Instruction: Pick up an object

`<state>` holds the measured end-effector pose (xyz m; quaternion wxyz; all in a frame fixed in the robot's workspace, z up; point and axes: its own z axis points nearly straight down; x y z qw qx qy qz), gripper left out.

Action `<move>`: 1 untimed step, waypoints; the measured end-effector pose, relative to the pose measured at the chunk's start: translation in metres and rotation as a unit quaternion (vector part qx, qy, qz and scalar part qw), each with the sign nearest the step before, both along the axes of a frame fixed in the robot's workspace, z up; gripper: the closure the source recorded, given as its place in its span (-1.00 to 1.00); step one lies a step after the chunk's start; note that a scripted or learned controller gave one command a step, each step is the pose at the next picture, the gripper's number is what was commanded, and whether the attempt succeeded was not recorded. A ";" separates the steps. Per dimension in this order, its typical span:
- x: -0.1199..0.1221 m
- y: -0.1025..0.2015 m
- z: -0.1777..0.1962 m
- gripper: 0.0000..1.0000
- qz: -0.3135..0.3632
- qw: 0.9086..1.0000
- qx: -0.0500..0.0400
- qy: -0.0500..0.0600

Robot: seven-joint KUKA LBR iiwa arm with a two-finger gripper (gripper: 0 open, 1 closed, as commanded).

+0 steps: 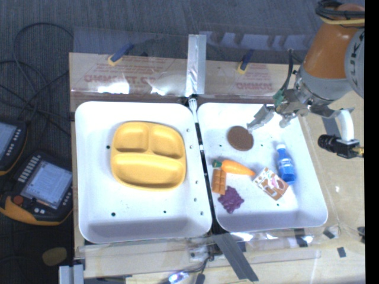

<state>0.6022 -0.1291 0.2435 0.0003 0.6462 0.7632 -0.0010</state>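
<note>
My tool [271, 115] hangs over the upper part of the right bin [314, 209], reaching in from the right below the orange band on my arm [331, 52]. Its two fingers are spread apart, one pointing down-left toward the middle of the bin and the other shorter to its right, and nothing sits between them, so I am holding nothing.

Just below and to the left of my lower fingertip lies a round brown cookie [240, 138] flat on the bin floor, near the tool but apart from it. Further down lies an orange carrot [238, 168] with a green top, slanted across the bin, and just beside its left end a small orange waffle-like piece [219, 181]. Below the carrot is a purple bunch of grapes [231, 200]. To the right, a blue bottle [285, 164] with a white cap lies on its side, and close by its lower left a small white and red carton [272, 183] lies tilted.

The left bin [95, 218] holds a yellow divided plate [148, 154], well apart from my tool. Both bins rest side by side on the tabletop [340, 185]
</note>
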 end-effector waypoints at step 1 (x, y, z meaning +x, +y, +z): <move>-0.017 0.016 -0.147 -1.00 0.022 1.000 0.001 0.000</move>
